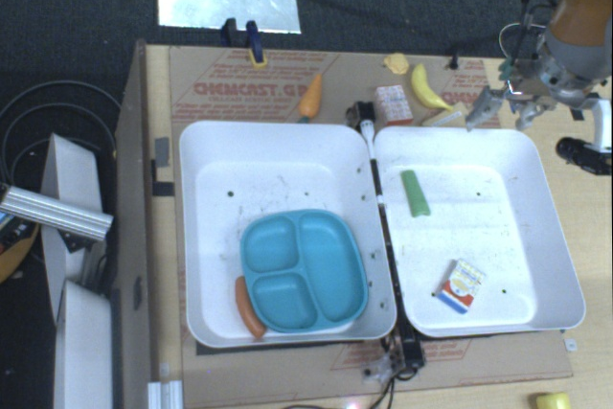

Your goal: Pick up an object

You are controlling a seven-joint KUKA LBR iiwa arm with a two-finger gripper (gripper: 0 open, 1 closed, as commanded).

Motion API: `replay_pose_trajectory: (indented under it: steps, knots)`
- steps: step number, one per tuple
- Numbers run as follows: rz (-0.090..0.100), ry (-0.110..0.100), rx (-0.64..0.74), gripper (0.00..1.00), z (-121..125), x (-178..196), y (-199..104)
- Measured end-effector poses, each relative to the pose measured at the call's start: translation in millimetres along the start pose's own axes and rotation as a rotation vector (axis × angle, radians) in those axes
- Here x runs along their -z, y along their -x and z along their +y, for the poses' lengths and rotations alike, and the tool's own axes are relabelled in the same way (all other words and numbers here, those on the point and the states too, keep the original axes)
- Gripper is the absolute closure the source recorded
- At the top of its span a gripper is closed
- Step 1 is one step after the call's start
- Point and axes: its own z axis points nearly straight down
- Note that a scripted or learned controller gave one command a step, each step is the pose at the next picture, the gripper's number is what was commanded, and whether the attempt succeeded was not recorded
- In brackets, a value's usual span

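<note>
My gripper (505, 110) hangs over the far rim of the right bin (551, 235), near its back right corner, with the two fingers spread apart and nothing between them. Inside the right bin lie a green stick-shaped piece (415, 193) toward the back left and a small white carton with red and blue print (462, 285) toward the front. The left bin (206, 196) holds a blue compartment plate (303, 269) and an orange sausage-like piece (249, 306) at its front left.
Behind the bins on the cardboard lie a banana (425, 87), a small pinkish box (394, 103), a carrot (310, 96) and a yellow bit (396, 63). A black clamp joins the bins at the middle. Cables and a metal bar sit at the left.
</note>
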Motion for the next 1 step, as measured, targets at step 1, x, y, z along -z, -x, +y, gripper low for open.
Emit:
replay_pose_trajectory:
  steps: [1]
  knots:
    - [0.002, -0.004, 0.005, 0.00, -0.3, -54.9, -42.5]
